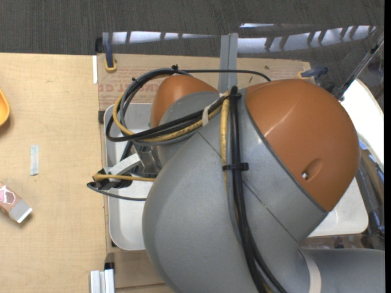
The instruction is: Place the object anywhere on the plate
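Note:
My grey arm [244, 200] with its orange band [177, 96] leans low over the left white bin [125, 227] and covers most of it. Under the band, a dark part of the gripper [146, 156] points down into that bin, beside a white bracket [127, 162]. Black and yellow cables [131, 130] loop around the wrist. The arm's body hides whatever lies in the bin beneath the gripper.
A corner of the right bin [351, 215] shows behind the arm's orange elbow [299, 139]. On the wooden bench to the left lie a small grey strip [34, 160], a red-and-white packet [13, 203] and an orange item [3, 110] at the edge.

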Robot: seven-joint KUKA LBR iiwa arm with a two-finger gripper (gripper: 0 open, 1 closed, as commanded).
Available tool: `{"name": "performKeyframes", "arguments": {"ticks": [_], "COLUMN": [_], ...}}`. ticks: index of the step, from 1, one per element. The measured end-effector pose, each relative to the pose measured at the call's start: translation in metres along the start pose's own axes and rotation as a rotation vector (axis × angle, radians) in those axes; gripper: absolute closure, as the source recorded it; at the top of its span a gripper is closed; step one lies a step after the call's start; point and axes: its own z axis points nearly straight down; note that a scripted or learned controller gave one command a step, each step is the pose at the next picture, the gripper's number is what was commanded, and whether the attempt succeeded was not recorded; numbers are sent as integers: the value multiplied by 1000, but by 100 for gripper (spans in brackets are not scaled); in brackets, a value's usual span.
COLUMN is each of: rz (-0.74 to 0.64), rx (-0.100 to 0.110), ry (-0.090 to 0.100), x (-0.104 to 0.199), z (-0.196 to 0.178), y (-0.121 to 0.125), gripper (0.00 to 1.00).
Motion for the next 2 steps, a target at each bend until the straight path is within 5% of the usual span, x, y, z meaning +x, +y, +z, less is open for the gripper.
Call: {"name": "performKeyframes", "arguments": {"ticks": [2], "rz": [0], "rx": [0], "ry": [0], "x": [0], "z": [0], "y": [0], "gripper": [0]}}
